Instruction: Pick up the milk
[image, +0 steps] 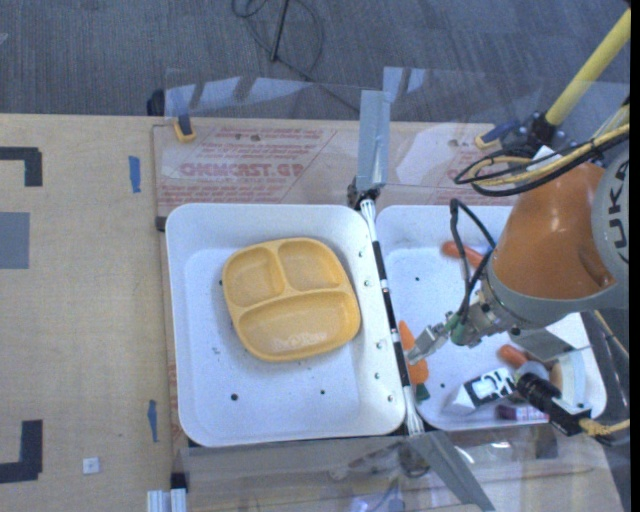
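The milk (484, 389) is a small white carton with a dark label. It lies on its side near the front edge of the right bin (425, 265). My gripper (428, 341) hangs over the left part of that bin, close to the divider. It sits up and to the left of the milk and apart from it, with nothing visibly in it. The arm's orange band (550, 250) and wrist hide much of the bin's right half.
Orange carrot pieces lie by the divider (405, 336) (418, 373), at the bin's back (456, 251) and near the milk (513, 354). A yellow divided plate (290, 298) sits in the left bin (200, 380). Cables run over the right bin's back corner (520, 165).
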